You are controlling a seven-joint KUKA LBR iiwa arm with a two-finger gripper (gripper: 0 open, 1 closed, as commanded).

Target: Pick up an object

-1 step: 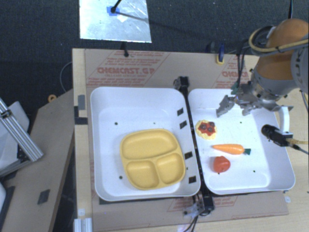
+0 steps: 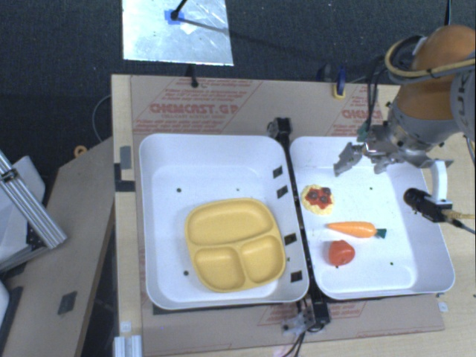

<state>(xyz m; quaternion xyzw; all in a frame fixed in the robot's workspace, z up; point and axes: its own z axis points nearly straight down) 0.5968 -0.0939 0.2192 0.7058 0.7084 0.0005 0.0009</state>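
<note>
In the right bin [image 2: 416, 274] lie three toy foods: a small pizza [image 2: 317, 198] near the left wall, an orange carrot [image 2: 353, 230] with a green tip in the middle, and a red tomato [image 2: 341, 253] just below it. My gripper [image 2: 364, 158] hovers over the upper part of that bin, above and to the right of the pizza, its two grey fingers spread open with nothing between them. A yellow divided plate [image 2: 234, 242] rests in the left bin [image 2: 171, 199].
A black clamp strip [image 2: 290, 199] runs down the seam between the two bins. A black camera or tool on a white bracket [image 2: 428, 199] sticks out at the right bin's right side. A shiny metal sheet [image 2: 177, 21] lies beyond the bench at the back.
</note>
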